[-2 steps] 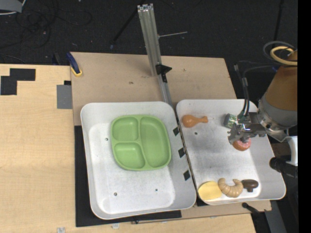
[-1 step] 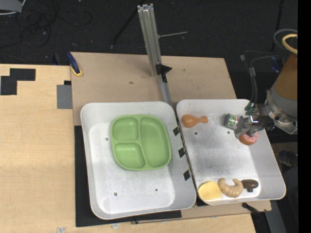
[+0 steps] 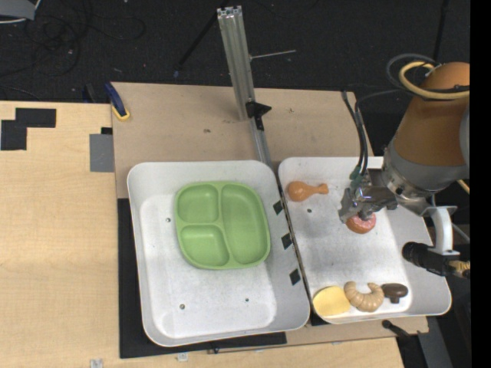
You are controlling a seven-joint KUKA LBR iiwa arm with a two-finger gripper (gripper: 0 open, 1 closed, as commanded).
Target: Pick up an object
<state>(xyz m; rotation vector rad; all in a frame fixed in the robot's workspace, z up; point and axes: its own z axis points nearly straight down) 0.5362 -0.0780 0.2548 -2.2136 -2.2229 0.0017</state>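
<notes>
Big tan desk (image 3: 54, 228) under everything, wide and flat so the bins sit steady. On top, two shallow white bins side by side with edges touching: left bin (image 3: 153, 297) and right bin (image 3: 330, 244), low walls to stop things rolling off.

Reaching in from 3 o'clock, the grey arm (image 3: 430, 144) with its orange part up top, bent down over the right bin. Likely there because the small toys to pick from lie in that bin.

In the left bin, a green tray plate (image 3: 222, 225) with three parts, lying flat near the bin's middle, a bit toward 12 o'clock. Too wide for small fingers, so probably not the thing to grab.

At the arm's tip, the end effector (image 3: 362, 209), low in the right bin toward 1 o'clock of the bin's middle. Right below it and touching or almost touching, a small pink-red round toy (image 3: 360, 223). Looks like the pick target. Can't tell if the fingers are open or closed, or if the toy is truly between them.

Toward 11 o'clock in that bin, an orange drumstick toy (image 3: 305, 191), lying apart from the end effector. Down at 6 o'clock, bunched close together against the bin's wall: a yellow flat piece (image 3: 331, 302), a tan curved toy (image 3: 364, 296), and a small dark brown piece (image 3: 395, 290).
</notes>
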